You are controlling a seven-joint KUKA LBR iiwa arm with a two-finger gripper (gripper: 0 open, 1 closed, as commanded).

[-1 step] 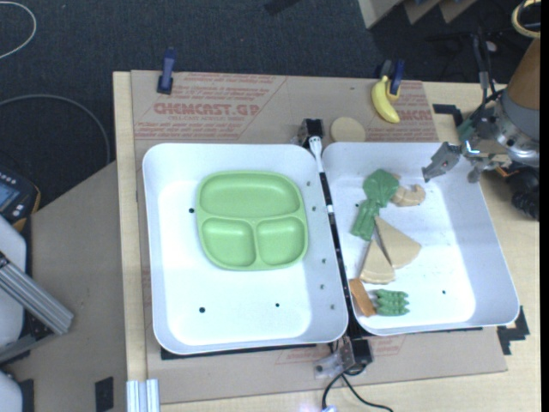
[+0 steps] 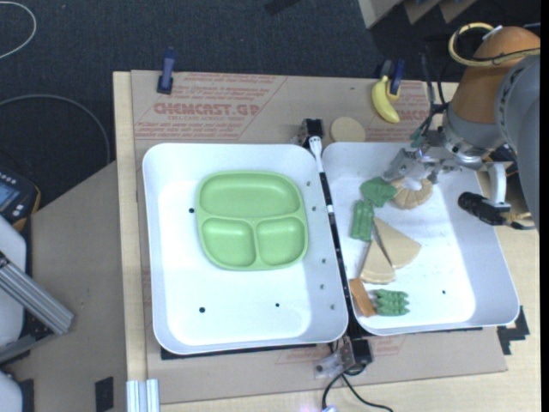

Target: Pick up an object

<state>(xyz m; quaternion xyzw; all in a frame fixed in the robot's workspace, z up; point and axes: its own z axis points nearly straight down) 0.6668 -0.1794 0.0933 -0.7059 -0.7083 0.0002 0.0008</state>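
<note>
Camera view: our metal gripper (image 2: pixel 410 166) hovers over a tan ridged food piece (image 2: pixel 413 195) in the right white bin (image 2: pixel 480 260); jaws' state unclear; next, descend.

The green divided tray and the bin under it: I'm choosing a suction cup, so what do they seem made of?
The green divided tray looks like moulded plastic, matte to satin: uniform colour, rounded compartment edges. The left bin looks like thin formed white plastic, slightly glossy, with soft highlights and rolled rims. Neither can be confirmed from sight alone.
</note>
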